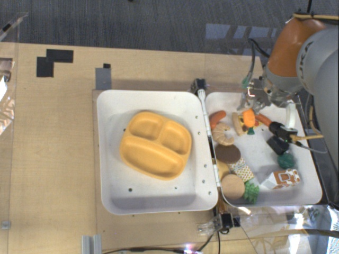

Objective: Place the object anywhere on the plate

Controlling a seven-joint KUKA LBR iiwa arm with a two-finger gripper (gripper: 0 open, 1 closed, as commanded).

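A yellow sectioned plate [155, 144] lies in the left white bin [114, 194]. My gripper [256, 102] hangs over the back of the right bin [312, 192], right above a small orange, yellow and green toy food piece [247, 120]. The view does not show whether the piece is held or rests on the bin floor. The arm, with its orange band [286, 46], comes in from the upper right.
The right bin holds several toy foods: a red sausage [216, 118], a bagel [225, 135], a brown cookie [229, 153], a tan round [232, 184], a green broccoli [251, 192], a black piece [278, 142], a green lump [286, 160], and a white and orange carton [286, 178].
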